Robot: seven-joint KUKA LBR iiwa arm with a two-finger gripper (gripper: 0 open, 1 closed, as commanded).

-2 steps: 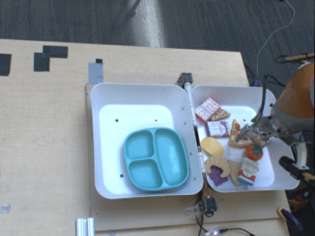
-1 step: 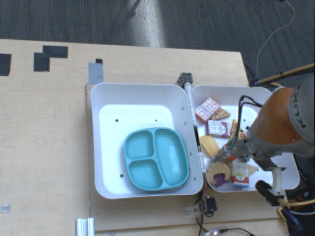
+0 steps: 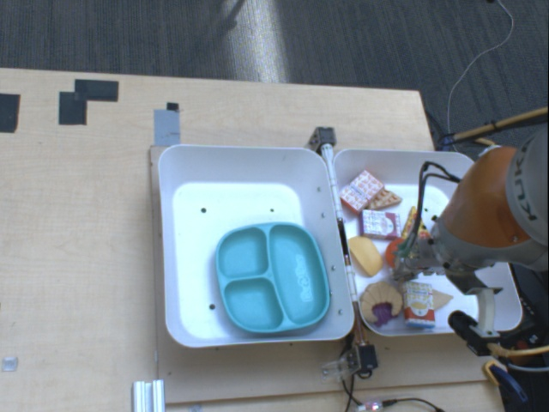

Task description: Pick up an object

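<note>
The right bin (image 3: 446, 163) holds several small food items: a red-and-white checked packet (image 3: 361, 189), a brown waffle-like piece (image 3: 385, 199), a small pink-and-white packet (image 3: 378, 223), a yellow piece (image 3: 364, 255), a round cookie with a purple blob (image 3: 382, 303) and a small carton (image 3: 419, 303). The arm, with its orange band (image 3: 485, 209), leans over this bin from the right. My gripper (image 3: 405, 264) is low among the items, beside a red-orange piece (image 3: 393, 253) and just above the carton. Its fingertips are hidden by the wrist and clutter.
The left bin (image 3: 184, 230) carries a teal three-compartment plate (image 3: 273, 277) at its front right. A metal clamp (image 3: 323, 137) sits at the back where the bins meet. Cables (image 3: 356, 366) lie at the front edge. Black markers (image 3: 86, 99) are on the bench at far left.
</note>
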